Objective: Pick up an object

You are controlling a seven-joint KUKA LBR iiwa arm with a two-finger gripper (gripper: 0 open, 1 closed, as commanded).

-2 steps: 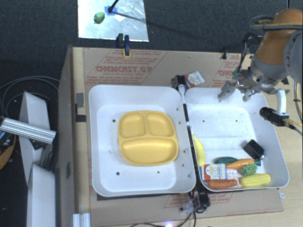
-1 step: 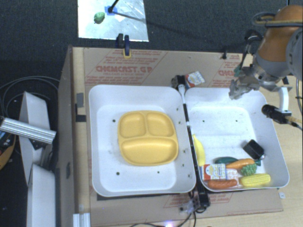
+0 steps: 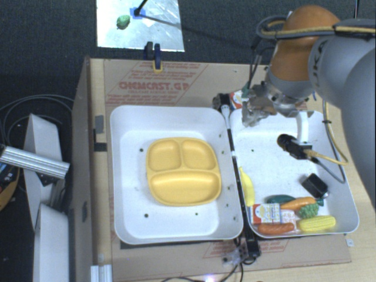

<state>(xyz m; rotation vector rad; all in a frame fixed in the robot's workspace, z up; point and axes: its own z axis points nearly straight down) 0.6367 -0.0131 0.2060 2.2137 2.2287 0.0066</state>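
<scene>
My gripper [image 3: 252, 116] hangs low over the far left corner of the right bin [image 3: 346, 198]. A small red and white thing [image 3: 237, 100] sits just to its left at the bin's rim, partly hidden. Toy food is heaped along the near wall of this bin: a yellow banana [image 3: 247, 188], a red and white carton [image 3: 270, 212], an orange carrot [image 3: 297, 202], a yellow corn cob [image 3: 318, 222], a red sausage [image 3: 272, 229] and a green piece [image 3: 309, 211]. A black block [image 3: 315, 185] lies apart from the heap, toward the right.
In the left bin [image 3: 126, 157] a yellow divided plate [image 3: 183, 170] lies in the middle. The grey arm with its orange band [image 3: 302, 34] reaches in from the upper right. The middle floor of the right bin [image 3: 267, 163] is bare.
</scene>
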